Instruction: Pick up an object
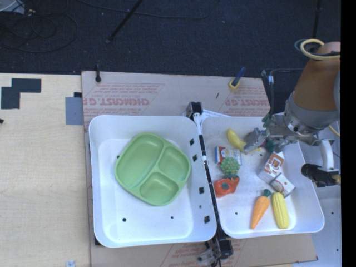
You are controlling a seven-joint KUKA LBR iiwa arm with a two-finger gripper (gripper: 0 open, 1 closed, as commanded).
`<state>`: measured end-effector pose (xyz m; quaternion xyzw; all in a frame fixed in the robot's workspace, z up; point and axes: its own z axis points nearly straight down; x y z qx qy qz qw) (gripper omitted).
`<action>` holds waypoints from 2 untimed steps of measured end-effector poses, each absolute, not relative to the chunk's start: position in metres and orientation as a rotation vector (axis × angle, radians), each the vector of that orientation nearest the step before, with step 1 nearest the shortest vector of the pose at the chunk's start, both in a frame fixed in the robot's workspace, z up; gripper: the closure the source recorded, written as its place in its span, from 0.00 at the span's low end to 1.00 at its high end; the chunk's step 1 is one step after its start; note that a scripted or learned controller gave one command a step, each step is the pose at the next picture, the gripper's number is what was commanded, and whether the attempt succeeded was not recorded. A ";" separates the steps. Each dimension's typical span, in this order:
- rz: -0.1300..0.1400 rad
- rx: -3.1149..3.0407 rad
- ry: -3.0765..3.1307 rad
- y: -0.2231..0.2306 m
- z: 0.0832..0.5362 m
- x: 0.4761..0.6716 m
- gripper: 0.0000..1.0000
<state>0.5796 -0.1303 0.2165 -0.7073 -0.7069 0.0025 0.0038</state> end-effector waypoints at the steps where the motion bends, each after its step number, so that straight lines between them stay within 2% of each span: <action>1: 0.000 -2.224 -2.220 -0.109 0.103 0.615 0.00; 2: 0.003 -2.220 -2.216 -0.094 0.086 0.541 0.00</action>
